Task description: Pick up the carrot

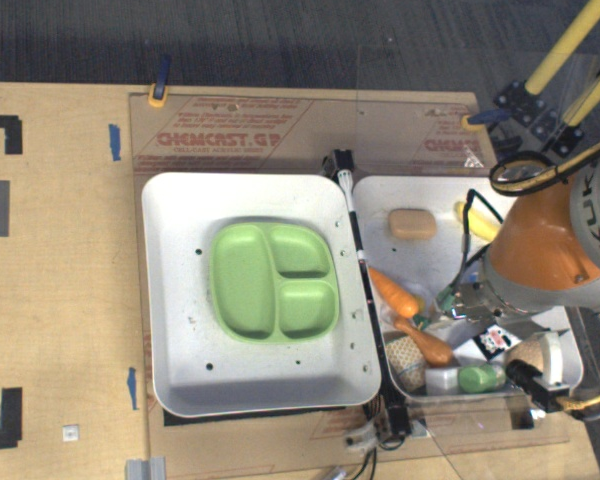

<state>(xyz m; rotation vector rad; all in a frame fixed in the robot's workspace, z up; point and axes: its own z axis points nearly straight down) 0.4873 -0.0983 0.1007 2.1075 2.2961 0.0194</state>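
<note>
While the arm [540, 243] reaches into the right bin [420, 193] | fingers [458, 306] near the carrot [395, 293] | finger state unclear

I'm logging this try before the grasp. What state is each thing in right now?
Carrot: lying in the right bin, not lifted, angled from upper left to lower right.
Gripper: low in the right bin, just right of the carrot.
Green tray: flat in the left bin, its compartments bare.
Tan block: lying near the right bin's back, apart from the carrot.
Green bottle: lying on its side at the front.
</note>
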